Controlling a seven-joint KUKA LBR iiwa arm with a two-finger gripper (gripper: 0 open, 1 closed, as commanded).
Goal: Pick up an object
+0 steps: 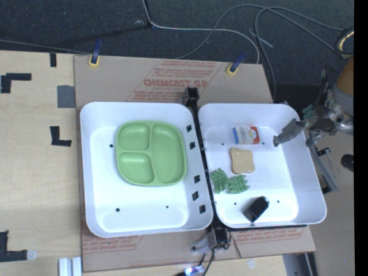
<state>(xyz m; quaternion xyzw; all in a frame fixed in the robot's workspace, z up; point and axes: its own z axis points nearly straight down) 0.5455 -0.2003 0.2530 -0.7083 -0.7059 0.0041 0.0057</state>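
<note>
The right bin (299, 171) holds a small blue, white and red packet (246, 134), a tan bread slice (242, 160), a green leafy piece (229, 182) and a black block (256, 208). My gripper (286, 135) hangs over the bin's upper right edge, to the right of the packet and apart from it. No object sits between its fingers. The arm reaches in from the right edge of the view.
The left bin (98, 154) holds a green divided plate (151, 153). Both bins rest on a cardboard sheet (172, 79) held by two clamps at the back. Cables run across the dark surface behind.
</note>
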